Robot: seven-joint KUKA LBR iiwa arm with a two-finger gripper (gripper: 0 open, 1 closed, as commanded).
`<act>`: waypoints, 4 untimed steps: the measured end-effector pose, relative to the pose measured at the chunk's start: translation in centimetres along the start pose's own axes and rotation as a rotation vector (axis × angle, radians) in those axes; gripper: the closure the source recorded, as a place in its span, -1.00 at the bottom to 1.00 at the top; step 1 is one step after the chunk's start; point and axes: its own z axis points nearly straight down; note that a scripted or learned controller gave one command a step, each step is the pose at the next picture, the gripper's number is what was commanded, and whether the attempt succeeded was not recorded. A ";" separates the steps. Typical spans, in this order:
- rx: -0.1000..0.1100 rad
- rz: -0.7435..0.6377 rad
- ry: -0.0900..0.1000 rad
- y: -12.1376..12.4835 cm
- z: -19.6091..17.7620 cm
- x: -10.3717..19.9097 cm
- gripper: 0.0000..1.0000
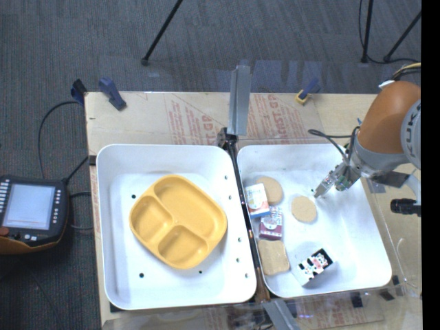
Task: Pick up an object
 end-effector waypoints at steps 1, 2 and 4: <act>-0.001 -0.003 -0.002 1.8 -0.1 -1.4 1.00; 0.002 0.263 0.001 -1.5 0.0 0.9 1.00; 0.001 0.281 0.000 1.1 -0.8 -0.8 1.00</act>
